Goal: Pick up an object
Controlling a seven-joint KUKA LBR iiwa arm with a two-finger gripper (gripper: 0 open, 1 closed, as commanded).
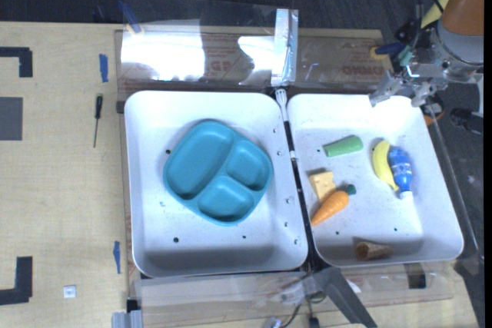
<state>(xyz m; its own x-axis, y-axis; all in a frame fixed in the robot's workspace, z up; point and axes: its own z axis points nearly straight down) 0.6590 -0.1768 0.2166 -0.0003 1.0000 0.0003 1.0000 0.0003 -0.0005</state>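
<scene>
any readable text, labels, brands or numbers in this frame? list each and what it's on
None can be read.
Clear panel behind the bins: faint reddish print, several lines, too blurred to read.
Blue bottle beside the banana in the right bin: pale patches like a label, too small to read.
Blue divided plate, carrot, green piece: no markings visible.
</scene>
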